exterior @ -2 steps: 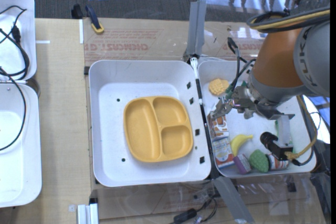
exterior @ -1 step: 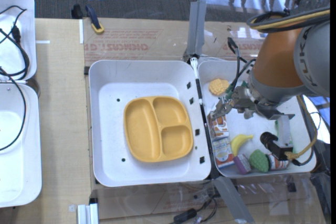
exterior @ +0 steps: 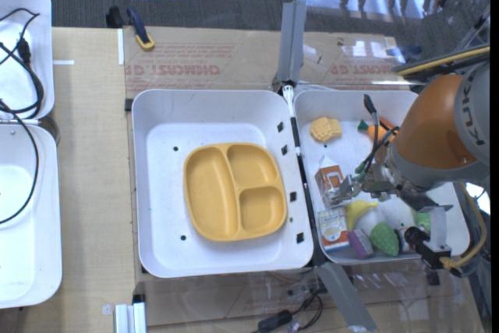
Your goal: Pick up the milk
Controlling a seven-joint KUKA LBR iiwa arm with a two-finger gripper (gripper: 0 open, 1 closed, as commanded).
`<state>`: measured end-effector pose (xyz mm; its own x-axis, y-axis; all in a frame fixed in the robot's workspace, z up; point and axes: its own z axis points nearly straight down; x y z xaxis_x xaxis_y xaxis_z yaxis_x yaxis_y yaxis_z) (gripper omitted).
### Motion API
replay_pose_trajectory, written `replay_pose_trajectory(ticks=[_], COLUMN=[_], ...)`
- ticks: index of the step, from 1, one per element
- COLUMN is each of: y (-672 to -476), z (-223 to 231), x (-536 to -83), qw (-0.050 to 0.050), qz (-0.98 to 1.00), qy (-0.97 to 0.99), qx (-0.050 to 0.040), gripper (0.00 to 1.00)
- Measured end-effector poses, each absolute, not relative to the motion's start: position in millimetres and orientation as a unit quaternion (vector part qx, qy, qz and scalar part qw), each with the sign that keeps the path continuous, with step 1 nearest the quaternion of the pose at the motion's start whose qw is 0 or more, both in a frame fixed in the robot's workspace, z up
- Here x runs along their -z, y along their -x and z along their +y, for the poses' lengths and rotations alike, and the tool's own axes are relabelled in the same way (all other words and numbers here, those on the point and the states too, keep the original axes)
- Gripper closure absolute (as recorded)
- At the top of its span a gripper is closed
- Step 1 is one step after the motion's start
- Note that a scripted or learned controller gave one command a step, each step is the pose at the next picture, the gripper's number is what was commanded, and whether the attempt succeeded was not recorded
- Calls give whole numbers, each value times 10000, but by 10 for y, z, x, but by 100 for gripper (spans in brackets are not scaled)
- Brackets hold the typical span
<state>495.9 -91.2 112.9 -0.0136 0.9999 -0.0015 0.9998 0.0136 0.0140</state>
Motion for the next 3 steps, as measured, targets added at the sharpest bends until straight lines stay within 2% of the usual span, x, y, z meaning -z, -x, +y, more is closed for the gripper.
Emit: replay_pose_trajectory(ticks=[1,2,3], y=[-5786,-6130,-6183], z=[-937,-931,-917], x=[-1064,-1064,-1218], qw=[82,59,112], qz=[6588,5784,5798], qy=[-7522,-8157,-8145], qx=[-98,-87,-158], gripper=[0,0,100])
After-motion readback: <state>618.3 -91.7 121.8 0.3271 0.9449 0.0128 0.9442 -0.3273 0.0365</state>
